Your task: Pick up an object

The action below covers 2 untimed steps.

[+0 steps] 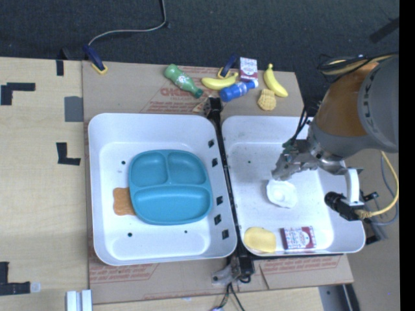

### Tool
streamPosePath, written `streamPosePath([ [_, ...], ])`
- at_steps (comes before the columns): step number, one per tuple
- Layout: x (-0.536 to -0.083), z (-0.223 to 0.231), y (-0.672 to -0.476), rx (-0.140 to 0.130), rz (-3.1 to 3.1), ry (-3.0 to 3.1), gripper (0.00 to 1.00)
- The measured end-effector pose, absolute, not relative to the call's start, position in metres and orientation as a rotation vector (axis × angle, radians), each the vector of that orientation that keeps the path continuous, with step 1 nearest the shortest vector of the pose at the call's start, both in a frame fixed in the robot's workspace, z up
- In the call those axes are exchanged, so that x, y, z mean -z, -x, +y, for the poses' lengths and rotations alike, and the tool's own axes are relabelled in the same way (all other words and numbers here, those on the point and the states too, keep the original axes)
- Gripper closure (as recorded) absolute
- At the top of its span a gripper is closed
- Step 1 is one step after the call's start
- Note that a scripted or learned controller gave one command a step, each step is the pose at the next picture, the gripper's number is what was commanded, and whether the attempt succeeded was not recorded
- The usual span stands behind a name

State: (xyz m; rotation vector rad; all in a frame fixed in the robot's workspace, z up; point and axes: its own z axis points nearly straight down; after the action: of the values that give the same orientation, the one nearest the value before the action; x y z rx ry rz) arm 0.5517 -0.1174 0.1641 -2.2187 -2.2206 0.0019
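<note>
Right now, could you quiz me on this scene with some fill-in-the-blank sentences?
1. The blue divided plate lies in the ____ bin.
2. The tool hovers beside a ____ object in the right bin.
3. The yellow object lies just left of a ____ packet.

Missing words: left; white; red

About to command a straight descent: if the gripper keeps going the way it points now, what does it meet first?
Most likely the white object in the right bin. The gripper points down just above its upper-left edge, though depth is unclear from this one slanted view.
</note>
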Motion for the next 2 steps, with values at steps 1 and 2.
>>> streamPosePath([
  [1,-0.164,-0.118,-0.552,-0.002,-2.222,2.219,0.00],
  [2,-0.088,-0.112,-0.556,0.008,-2.231,2.228,0.00],
])
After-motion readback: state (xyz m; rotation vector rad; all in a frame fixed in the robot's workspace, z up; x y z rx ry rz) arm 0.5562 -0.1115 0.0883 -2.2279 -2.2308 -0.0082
